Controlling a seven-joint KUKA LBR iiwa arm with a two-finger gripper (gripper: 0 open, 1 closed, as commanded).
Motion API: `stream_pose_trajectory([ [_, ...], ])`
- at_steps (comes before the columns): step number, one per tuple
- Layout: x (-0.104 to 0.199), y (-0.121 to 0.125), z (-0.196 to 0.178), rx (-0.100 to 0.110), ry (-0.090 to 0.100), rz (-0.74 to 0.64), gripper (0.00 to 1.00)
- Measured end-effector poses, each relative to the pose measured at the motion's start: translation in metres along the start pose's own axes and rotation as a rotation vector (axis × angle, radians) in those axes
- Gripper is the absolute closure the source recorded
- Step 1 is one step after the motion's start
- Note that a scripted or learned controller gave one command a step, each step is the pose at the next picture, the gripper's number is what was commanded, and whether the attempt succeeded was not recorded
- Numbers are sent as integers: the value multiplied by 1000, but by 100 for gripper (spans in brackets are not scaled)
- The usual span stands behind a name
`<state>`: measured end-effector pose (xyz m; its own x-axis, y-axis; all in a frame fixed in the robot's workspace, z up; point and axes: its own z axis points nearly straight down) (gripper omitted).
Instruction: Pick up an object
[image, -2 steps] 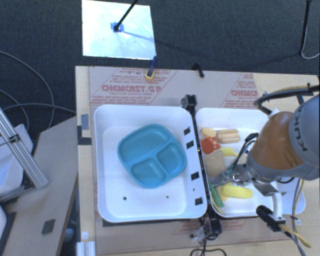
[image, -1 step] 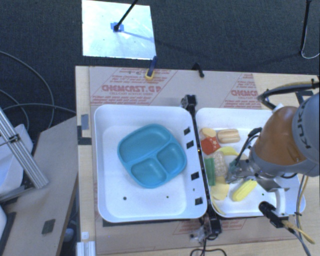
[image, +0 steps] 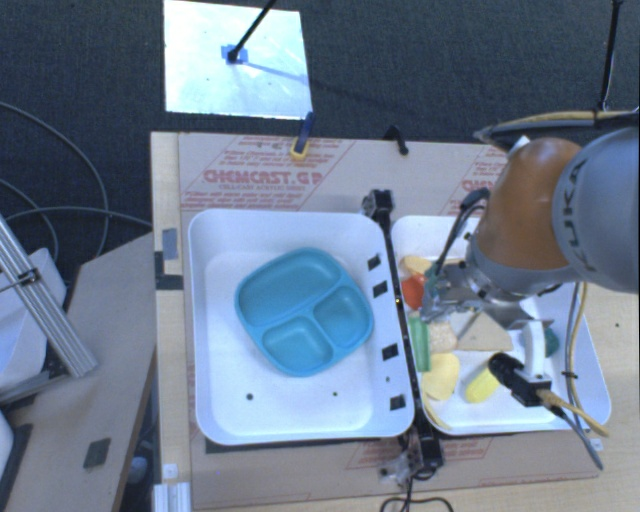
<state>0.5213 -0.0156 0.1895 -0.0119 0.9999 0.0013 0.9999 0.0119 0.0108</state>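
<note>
Over right bin (image: 590, 400), right of frame: gripper (image: 437, 300), finger state undeterminable; yellow piece (image: 441, 376) lies directly below it, frame-wise.

Bright, even light (slightly soft focus overall).

you look down from one fixed camera above the bench, tilted toward 12 o'clock, far enough back to take in both bins: the left bin (image: 215, 330) centred, the right bin (image: 590, 400) toward 3 o'clock, where the arm (image: 560, 200) enters, large and close.
</note>
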Motion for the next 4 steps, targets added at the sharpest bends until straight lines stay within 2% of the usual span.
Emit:
stream_pose_trajectory([
  [1,72,-19,5,9,2,0,100],
  [2,139,-32,-71,2,4,-1,100],
  [3,145,16,-92,4,0,6,100],
  [4,169,-24,34,23,-2,9,100],
])
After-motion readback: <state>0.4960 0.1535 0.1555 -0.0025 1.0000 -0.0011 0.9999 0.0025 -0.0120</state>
